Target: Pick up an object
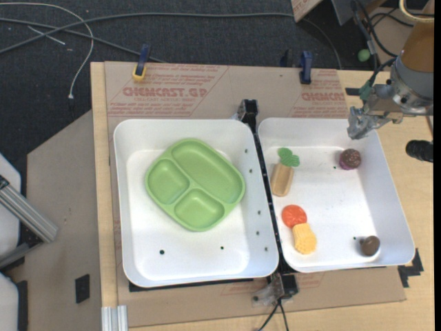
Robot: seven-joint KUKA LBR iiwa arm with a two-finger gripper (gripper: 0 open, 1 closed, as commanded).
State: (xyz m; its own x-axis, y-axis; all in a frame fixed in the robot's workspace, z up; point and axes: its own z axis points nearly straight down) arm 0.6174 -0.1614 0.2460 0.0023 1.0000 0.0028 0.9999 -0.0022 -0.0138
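The gripper point(361, 124) hangs over the far right corner of the right bin point(389, 198), and whether its jaws are apart or together cannot be told. Just below it lies a dark purple ball point(350, 159). A tan stick with a green top point(283, 174), a red piece point(294, 216), a yellow piece point(304, 240) and a brown lump point(370, 245) lie in the same bin. The left bin point(134, 185) holds a green divided plate point(195, 184)
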